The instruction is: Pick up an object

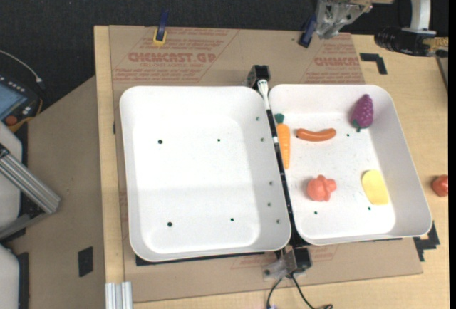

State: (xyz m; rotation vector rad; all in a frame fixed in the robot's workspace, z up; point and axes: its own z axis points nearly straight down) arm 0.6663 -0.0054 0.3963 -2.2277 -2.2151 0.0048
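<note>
While the gripper (335, 19) hangs above the bench beyond the right bin (406, 179), whether it is released or clenched cannot be told. Against that bin's left wall lies a carrot (283, 144), long axis running near-to-far, green top pointing away, tip nearer the camera.

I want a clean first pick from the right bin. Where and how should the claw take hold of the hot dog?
Probably the middle of the hot dog, from straight above, with the claw closing across its narrow width. It lies flat and long, running left to right, with bare bin floor on both long sides. The carrot sits near its left end, so avoid that end.
</note>
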